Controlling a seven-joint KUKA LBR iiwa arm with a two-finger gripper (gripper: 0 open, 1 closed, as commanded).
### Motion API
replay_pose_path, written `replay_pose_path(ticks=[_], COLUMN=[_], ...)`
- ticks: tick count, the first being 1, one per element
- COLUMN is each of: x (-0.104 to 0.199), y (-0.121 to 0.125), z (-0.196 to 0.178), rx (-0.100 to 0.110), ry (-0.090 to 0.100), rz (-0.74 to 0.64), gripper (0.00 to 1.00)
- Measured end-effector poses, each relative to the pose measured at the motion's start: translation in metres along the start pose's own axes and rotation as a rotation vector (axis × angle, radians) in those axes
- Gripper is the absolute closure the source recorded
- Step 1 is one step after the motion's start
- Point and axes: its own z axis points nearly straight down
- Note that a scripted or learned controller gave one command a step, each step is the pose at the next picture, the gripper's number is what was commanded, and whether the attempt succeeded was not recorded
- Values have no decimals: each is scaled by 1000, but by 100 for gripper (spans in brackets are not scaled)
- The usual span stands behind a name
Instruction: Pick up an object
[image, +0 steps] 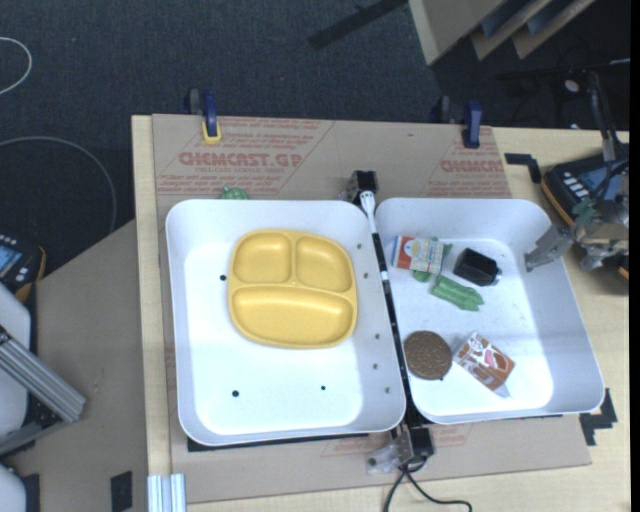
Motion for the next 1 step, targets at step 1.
replay_pose_path(ticks=[1], x=[77], y=[-53], z=[-131], rx=[-14], ry=[1], rz=[-9], gripper=[0])
